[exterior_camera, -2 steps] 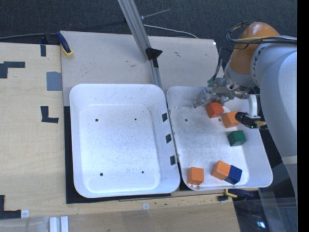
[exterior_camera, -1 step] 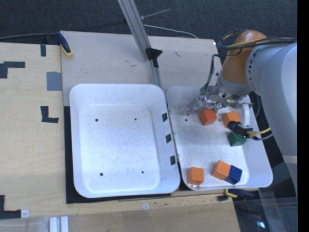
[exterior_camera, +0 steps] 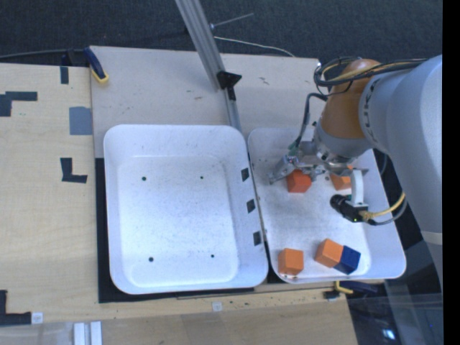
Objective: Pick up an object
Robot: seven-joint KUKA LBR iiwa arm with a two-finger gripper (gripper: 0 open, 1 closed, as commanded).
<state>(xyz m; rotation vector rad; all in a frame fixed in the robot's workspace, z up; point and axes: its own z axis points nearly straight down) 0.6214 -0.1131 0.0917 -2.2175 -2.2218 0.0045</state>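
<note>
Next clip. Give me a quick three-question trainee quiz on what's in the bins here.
1. True or false: the left bin holds the blocks.
2. How many blue blocks are in the right bin? A) none B) one C) three
3. Fill in: the end effector is directly over an ____ block.

Key:
1. False; the blocks lie in the right bin.
2. B; one blue block, touching an orange block near the front edge.
3. Orange.
</note>
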